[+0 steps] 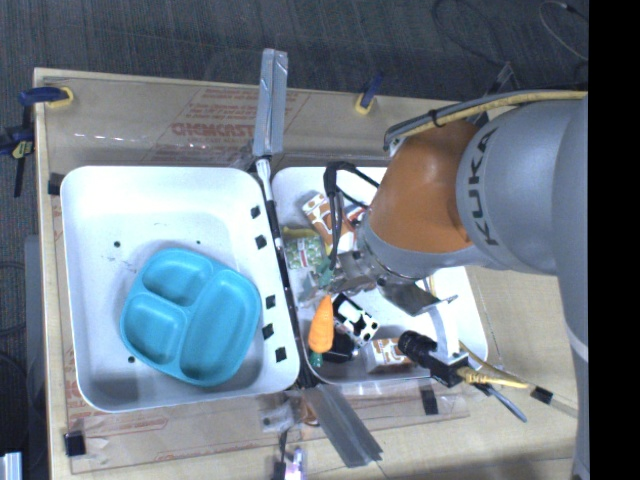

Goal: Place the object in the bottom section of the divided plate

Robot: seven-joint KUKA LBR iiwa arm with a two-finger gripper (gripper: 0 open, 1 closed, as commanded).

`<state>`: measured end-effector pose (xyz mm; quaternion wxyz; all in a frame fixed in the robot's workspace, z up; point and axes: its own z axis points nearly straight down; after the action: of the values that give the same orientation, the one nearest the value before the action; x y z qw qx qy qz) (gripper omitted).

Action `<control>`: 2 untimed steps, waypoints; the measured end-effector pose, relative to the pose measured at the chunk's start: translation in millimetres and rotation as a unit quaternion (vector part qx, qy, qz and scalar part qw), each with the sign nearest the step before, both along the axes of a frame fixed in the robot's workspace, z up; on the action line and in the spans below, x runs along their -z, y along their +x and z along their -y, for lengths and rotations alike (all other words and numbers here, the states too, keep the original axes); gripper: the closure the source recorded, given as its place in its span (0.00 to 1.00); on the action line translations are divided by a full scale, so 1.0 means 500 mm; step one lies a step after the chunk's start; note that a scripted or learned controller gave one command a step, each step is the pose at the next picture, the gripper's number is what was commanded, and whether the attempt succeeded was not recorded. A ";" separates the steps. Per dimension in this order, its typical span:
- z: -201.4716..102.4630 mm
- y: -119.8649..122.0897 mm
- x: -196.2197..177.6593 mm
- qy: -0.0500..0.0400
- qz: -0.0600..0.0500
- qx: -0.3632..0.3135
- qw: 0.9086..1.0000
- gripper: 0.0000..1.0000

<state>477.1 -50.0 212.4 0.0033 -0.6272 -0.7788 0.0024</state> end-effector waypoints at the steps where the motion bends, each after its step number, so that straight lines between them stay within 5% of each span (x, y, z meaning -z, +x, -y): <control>1: -0.160 0.050 0.050 -0.002 0.000 0.101 0.995 1.00; 2: -0.133 0.111 0.048 -0.001 0.001 0.015 1.000 1.00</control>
<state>532.4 16.2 188.5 0.0024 -0.6389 -0.7692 0.0025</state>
